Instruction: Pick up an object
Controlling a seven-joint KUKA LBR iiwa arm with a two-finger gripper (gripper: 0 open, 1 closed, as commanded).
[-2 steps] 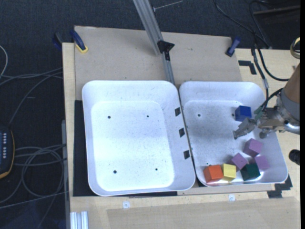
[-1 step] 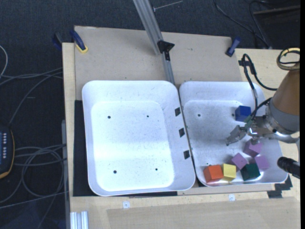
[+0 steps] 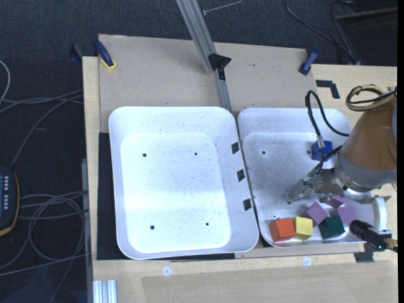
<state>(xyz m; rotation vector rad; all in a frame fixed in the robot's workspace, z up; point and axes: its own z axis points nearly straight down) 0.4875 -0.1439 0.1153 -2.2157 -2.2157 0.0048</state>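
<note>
No writing or labels are readable. The gripper hangs low in the right bin; whether it grips anything cannot be told. At its 5 o'clock lie the blocks: orange, yellow, green, purple.

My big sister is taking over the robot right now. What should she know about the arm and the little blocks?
Gripper: low over the right white bin, above the blocks; finger state unclear, nothing seen held.
Blocks: orange cube, yellow cube, purple cube, dark green cube and a second purple block clustered at that bin's near edge.
Left white bin: beside it.
Done: no pick visible.
Left: grasp and lift one block.
</note>
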